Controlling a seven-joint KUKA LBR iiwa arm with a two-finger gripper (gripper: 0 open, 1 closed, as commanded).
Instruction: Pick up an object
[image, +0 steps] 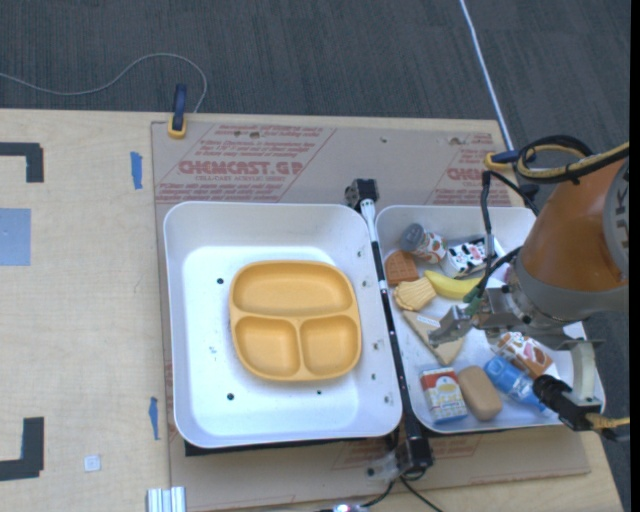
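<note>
In the right bin (420, 420), the tool (452, 328), grip state unclear, hovers over a tan wedge (447, 347).

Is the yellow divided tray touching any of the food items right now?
Apart. The camera view shows the yellow tray in the left bin, the food items in the right bin.

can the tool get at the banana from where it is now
Probably yes. The tool sits low in the right bin, just below the banana, whose top is uncovered. The cracker and cow toy crowd it, so a clean grip looks doubtful.
</note>
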